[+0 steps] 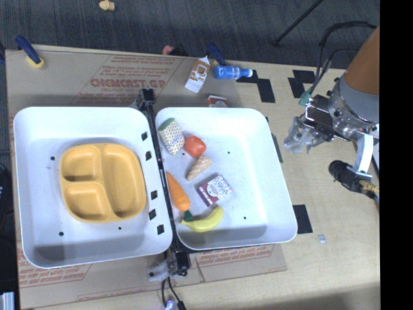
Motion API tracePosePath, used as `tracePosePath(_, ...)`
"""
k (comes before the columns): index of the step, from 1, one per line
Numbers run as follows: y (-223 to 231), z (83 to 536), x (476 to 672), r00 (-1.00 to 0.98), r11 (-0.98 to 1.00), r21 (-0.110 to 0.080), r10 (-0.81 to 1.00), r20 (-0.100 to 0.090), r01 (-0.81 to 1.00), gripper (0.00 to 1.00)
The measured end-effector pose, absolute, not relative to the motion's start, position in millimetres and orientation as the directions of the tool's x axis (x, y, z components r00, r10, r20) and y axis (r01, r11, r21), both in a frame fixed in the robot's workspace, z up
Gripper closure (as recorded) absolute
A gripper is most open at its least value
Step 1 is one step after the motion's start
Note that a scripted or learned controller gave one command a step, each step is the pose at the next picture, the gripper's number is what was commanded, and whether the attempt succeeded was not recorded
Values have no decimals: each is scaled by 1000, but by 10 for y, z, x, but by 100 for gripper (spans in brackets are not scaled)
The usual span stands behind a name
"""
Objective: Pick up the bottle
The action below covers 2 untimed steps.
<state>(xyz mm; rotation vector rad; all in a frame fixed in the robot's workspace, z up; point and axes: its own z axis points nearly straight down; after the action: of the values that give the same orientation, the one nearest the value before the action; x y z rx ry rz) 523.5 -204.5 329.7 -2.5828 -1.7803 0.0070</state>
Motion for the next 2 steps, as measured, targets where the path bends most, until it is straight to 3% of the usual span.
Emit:
tracePosePath(1, -2026, 3494, 4838, 381, -381, -5, 924, 0, 924, 100)
tracePosePath(2, -2039, 3569, 4767, 504, -504, -1, 863, -2, 863, 100)
